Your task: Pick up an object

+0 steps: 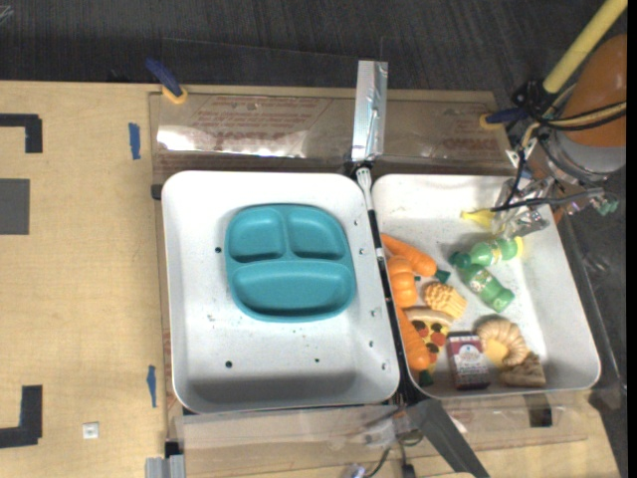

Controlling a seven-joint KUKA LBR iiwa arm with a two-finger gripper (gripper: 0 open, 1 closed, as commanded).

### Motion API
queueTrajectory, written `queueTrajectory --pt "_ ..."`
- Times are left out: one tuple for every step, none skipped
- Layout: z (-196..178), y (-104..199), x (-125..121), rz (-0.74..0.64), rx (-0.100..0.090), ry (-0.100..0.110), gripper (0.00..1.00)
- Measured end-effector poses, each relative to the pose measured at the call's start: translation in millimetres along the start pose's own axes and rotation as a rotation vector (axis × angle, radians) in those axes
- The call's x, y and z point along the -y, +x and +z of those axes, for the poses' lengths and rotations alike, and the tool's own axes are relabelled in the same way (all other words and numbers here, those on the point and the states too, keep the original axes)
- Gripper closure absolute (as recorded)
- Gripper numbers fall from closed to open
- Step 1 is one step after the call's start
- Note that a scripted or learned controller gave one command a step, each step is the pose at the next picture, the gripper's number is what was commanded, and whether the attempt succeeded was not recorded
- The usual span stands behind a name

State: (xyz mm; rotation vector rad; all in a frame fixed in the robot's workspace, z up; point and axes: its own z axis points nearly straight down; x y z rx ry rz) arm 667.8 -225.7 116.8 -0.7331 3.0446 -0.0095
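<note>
Pincer (520, 207) hangs low at the right bin's (577, 366) far edge, just by the green bottles (485, 270). Whether it is wide or narrow, nobody can tell. It could slip off those round bottles.

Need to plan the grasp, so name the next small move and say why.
Probably lower the end effector a little toward the green bottle. It sits at the right bin's far corner, just above that bottle, while the carrots and other toys crowd the bin's left and near side. The bottle looks closest.
</note>
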Motion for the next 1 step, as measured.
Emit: queueTrajectory --pt "28.4 -23.6 -43.1 -0.066 0.000 -0.005 1.00"
